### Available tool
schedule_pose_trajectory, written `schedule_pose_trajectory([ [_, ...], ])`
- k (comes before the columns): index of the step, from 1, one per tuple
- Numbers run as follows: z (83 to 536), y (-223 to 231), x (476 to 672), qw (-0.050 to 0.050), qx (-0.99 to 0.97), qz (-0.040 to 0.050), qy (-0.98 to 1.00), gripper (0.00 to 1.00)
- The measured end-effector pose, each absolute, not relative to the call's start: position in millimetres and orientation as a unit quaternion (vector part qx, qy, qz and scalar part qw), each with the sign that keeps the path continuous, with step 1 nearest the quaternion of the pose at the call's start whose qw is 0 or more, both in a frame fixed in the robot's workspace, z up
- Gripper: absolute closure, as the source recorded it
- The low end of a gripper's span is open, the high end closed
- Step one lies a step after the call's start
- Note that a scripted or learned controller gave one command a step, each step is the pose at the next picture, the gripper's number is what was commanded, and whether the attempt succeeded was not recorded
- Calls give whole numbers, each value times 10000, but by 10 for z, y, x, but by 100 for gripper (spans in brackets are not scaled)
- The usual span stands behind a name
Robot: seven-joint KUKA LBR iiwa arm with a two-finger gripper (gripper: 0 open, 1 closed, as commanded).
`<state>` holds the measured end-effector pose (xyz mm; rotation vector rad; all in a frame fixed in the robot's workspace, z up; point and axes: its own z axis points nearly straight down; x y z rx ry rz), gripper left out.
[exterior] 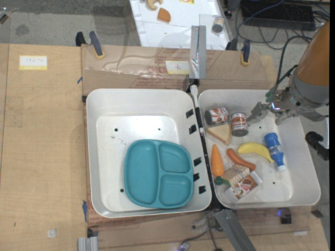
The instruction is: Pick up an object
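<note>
The jaws (pixel 267 110) hang open and hold nothing, just right of the red can (pixel 239 124) in the right bin (pixel 309 190), likely lining up to grab it, since the can stands apart from the banana (pixel 255 150) below it.

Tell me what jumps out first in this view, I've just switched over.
The big teal divided plate in the left bin catches the eye first. Next is the cluster of toy food in the right bin: a yellow banana, an orange carrot, a blue bottle and two small cans. The hand sits over that bin's upper right part, near the cans.
</note>
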<state>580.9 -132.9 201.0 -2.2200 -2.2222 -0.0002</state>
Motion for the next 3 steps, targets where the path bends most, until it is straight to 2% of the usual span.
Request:
schedule_pose_trajectory([
  [1, 954, -2014, 5853, -17, -6729, -9, -7397, 0],
  [2, 1053, -2046, 5844, -24, -6754, -12, -7374, 100],
  [3, 1959, -1515, 6584, -15, -7367, -4, -6762, 100],
])
